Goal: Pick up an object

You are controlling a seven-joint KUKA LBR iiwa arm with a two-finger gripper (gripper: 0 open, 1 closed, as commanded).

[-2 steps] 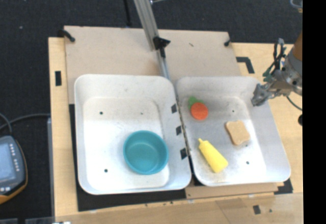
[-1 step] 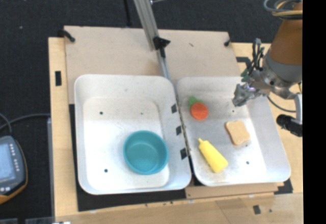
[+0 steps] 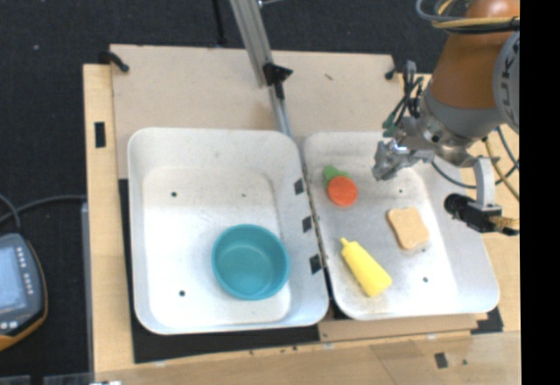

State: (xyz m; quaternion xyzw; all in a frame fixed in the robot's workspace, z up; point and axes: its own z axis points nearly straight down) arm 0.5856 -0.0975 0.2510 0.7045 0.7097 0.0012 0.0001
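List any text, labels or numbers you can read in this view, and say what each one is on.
None can be read.
The handheld device at the left edge has a screen, but anything on it is too small and blurred to read.
The yellow bottle, blue bowl and white bins show no lettering.

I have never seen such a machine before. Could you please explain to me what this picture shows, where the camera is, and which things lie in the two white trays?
The picture comes from one camera fixed above a bench, looking down at a slant. The grey and orange machine at the right is a robot arm. At its end is a small gripper, a tool with two fingers for grasping things. It hangs over the right bin and holds nothing.

In the right bin lie a toy carrot, orange with a green top, a tan sponge-like block, and a yellow squeeze bottle on its side. The left bin holds a teal bowl. The carrot is nearest the gripper.
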